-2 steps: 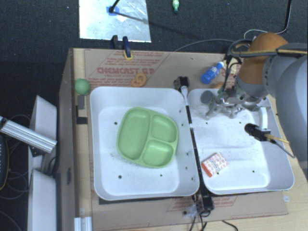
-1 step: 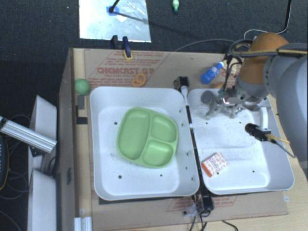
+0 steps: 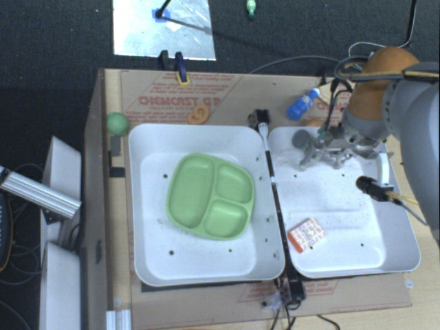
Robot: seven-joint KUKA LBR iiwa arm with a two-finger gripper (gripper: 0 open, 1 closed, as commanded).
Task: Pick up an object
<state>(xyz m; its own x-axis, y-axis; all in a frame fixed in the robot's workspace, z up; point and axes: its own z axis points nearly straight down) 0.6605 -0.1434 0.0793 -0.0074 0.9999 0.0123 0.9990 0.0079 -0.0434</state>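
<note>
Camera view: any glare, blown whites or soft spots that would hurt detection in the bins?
Camera view: glare on the foil sheet on the floor; white bins are bright, with the rims near washed out; the gripper is soft and smeared against the right bin; the green tray and orange-white packet read clearly; shadows are faint.

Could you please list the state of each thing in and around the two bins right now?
Green divided plate: flat, right side up, in the left bin.
Orange-and-white packet: lying flat near the front of the right bin.
Claw: low over the right bin's back left corner, nothing seen held.
Blue bottle: on its side behind the right bin.
Green ball: resting on the bench beside the left bin.
</note>
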